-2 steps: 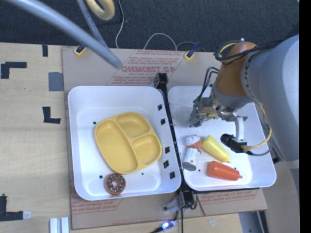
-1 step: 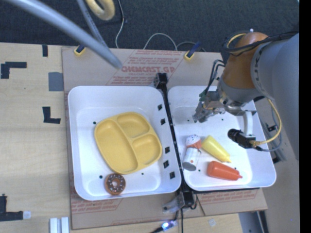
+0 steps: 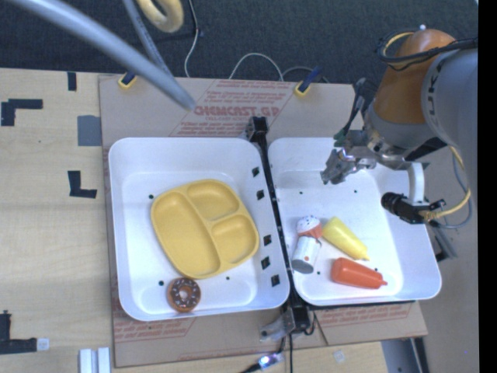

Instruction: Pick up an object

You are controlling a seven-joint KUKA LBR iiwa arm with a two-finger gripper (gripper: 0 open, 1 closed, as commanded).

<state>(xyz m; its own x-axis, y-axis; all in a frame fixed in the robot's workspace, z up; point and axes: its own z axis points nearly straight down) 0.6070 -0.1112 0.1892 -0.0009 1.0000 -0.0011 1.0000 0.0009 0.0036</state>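
Observation:
My gripper (image 3: 334, 171) hangs over the back part of the right bin (image 3: 404, 290), its dark fingers pointing down and left, with nothing seen between them. In front of it lie a yellow cone-shaped object (image 3: 346, 238), an orange carrot-like piece (image 3: 357, 273) and a small white bottle with a red-and-white cap (image 3: 305, 245). The left bin (image 3: 128, 208) holds a yellow divided plate (image 3: 203, 225) and a chocolate donut with sprinkles (image 3: 185, 294).
A black divider (image 3: 267, 200) runs between the two bins. The grey arm with its orange band (image 3: 411, 76) fills the upper right, with a black cable fitting (image 3: 404, 207) over the right bin's edge. Grey poles (image 3: 93, 29) cross the upper left.

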